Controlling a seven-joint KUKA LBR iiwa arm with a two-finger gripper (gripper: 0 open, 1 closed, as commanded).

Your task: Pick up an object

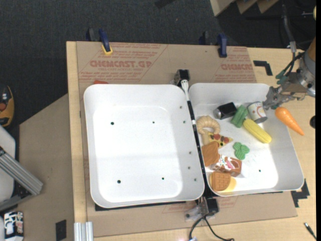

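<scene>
The right white bin (pixel 271 182) holds several toy foods. An orange carrot (pixel 289 120) lies against its right rim. Beside it are a small silver can (pixel 257 111), a yellow corn cob (pixel 257 130), a green piece (pixel 239 116) and a black block (pixel 226 109). Lower down lie a tan pretzel-like piece (pixel 206 124), a pizza slice (pixel 220 140), a brown toast (pixel 211 153), a green leaf (pixel 241 150) and a round orange biscuit (pixel 222 182). My gripper (pixel 275 99) hangs over the bin's upper right corner, just above the can and the carrot, with nothing seen in its grasp.
The left white bin (pixel 95 134) sits beside the right one, a black clamp (pixel 182 77) at their shared top edge. Both rest on a cardboard sheet (pixel 150 59) held by blue clips (pixel 106 41). The grey arm (pixel 310 67) enters from the upper right.
</scene>
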